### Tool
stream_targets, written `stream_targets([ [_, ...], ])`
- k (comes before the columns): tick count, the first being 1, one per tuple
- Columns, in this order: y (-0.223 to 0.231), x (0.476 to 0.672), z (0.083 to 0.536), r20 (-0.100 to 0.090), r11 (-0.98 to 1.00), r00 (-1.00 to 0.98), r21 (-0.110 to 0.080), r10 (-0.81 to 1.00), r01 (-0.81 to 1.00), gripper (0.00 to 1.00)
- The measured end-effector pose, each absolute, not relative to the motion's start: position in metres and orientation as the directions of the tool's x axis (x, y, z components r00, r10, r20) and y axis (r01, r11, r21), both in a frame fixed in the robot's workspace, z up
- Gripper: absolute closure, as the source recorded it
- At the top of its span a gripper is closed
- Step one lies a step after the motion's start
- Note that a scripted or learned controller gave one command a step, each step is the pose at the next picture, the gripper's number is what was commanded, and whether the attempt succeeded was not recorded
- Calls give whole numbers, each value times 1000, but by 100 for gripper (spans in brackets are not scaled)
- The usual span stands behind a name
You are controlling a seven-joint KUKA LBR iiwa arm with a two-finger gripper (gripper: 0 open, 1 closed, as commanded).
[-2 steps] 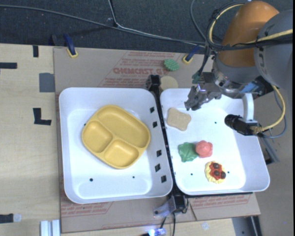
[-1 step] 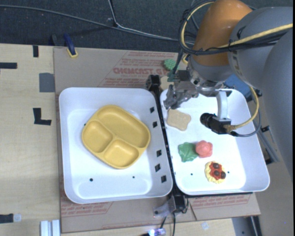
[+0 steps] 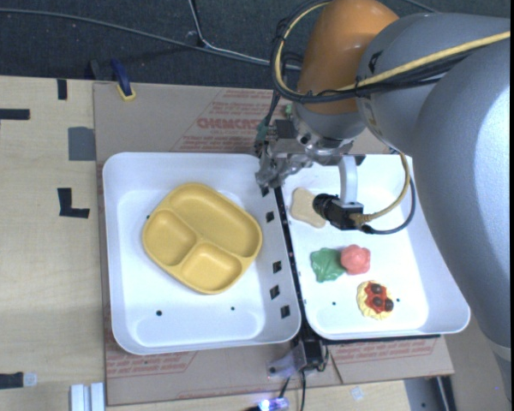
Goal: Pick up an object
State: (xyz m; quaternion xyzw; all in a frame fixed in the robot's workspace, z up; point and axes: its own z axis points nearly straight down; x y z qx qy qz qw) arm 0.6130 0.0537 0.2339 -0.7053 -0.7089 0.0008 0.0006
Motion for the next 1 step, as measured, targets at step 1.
stream_targets([
  [1,97,619,229,0,5,-5,-1,1000,1000,100],
])
